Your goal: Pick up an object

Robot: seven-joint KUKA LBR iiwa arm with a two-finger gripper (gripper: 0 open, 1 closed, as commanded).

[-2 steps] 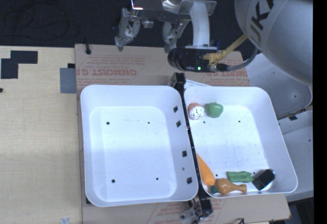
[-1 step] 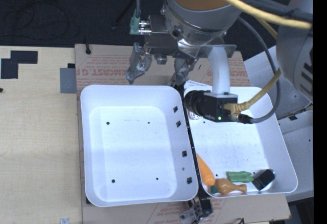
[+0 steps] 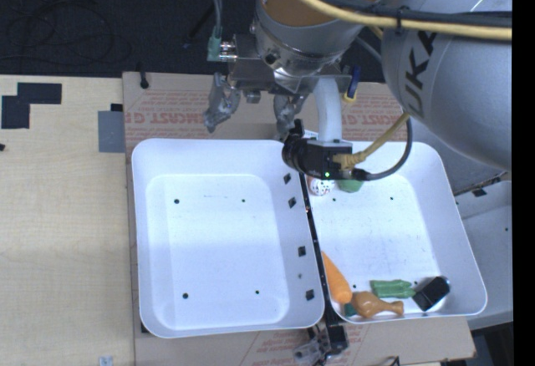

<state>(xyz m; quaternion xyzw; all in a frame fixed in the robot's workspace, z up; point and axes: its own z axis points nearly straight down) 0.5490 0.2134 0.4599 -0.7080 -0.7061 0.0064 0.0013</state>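
My gripper [image 3: 253, 114] hangs over the far rim of the bins, near where they meet. Its two fingers are spread open with nothing between them, and behind the gap I see brown cardboard. In the right bin [image 3: 435, 214] the objects lie far from the gripper. An orange carrot-like piece [image 3: 334, 277] rests along the near left wall. A green piece [image 3: 391, 287], a tan piece [image 3: 376, 304] and a black block [image 3: 430, 292] sit in the near right corner. A small white dotted ball [image 3: 318, 185] and a green bit [image 3: 351, 185] lie at the far left of that bin.
The left bin [image 3: 209, 239] has bare white floor. A black unit with a cable [image 3: 311, 157] hangs from the arm over the divider between the bins. Brown cardboard [image 3: 175, 109] lies behind the bins, and the arm's big grey body fills the upper right.
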